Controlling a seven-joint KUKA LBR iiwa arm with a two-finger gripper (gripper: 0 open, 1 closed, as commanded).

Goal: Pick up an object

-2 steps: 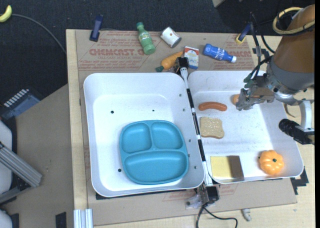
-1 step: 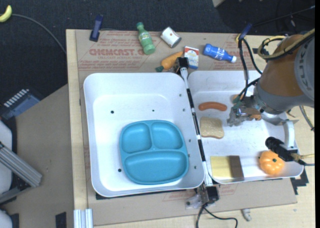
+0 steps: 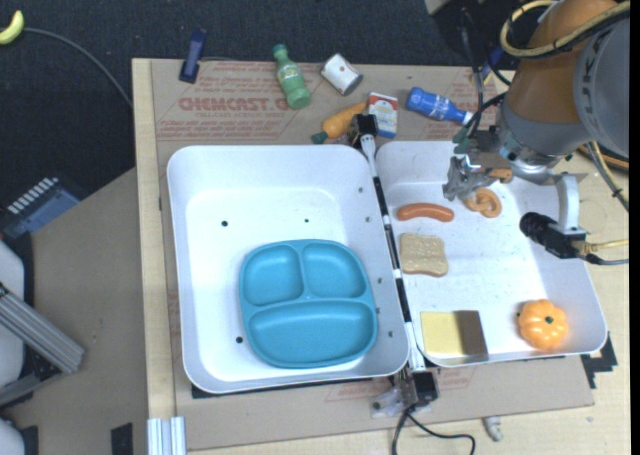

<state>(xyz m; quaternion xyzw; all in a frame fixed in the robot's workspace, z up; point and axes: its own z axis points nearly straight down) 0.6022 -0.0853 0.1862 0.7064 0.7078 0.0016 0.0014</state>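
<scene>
Two white bins sit side by side on the tabletop (image 3: 150,243). The left bin (image 3: 200,193) holds a blue divided plate (image 3: 305,303). The right bin (image 3: 560,273) holds a sausage (image 3: 425,212), a pretzel (image 3: 487,203), a bread slice (image 3: 424,255), a yellow sponge (image 3: 453,334) at the near edge, and an orange pumpkin (image 3: 543,325) in the near right corner. The arm (image 3: 560,73) reaches in from the right; its gripper (image 3: 462,181) hangs low over the far part of the right bin, just above the sausage and just beside the pretzel. How far the fingers are spread cannot be told, and no item is seen between them. Beyond the bins lie a green bottle (image 3: 292,78), a blue bottle (image 3: 436,105), a small carton (image 3: 382,113), a white can (image 3: 341,73), a carrot (image 3: 341,123) and a dark blue marker (image 3: 192,56).
</scene>
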